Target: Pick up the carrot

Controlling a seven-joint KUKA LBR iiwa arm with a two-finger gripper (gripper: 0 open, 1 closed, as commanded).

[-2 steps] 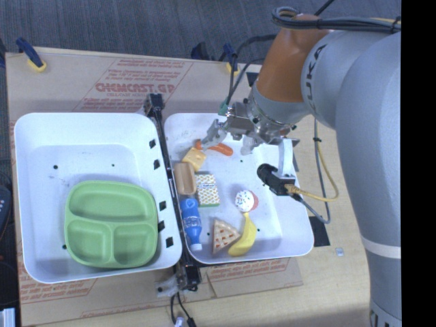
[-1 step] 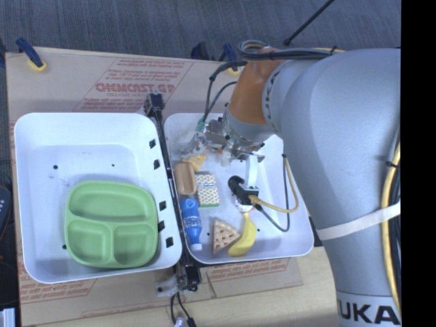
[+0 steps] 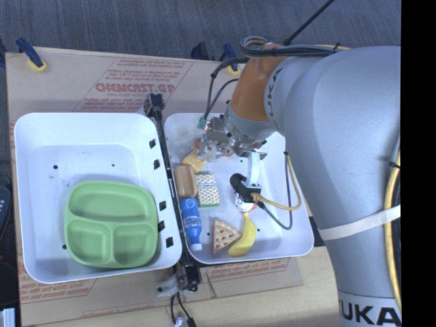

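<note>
gripper: low at right bin's far edge, jaw state unclear
plate: left bin's near half

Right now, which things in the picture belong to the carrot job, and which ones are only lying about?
For the job: tool, over the right bin; which item is the carrot, I cannot tell.
Lying about: banana, blue bottle, brown roll, green divided plate in the left bin.
</note>
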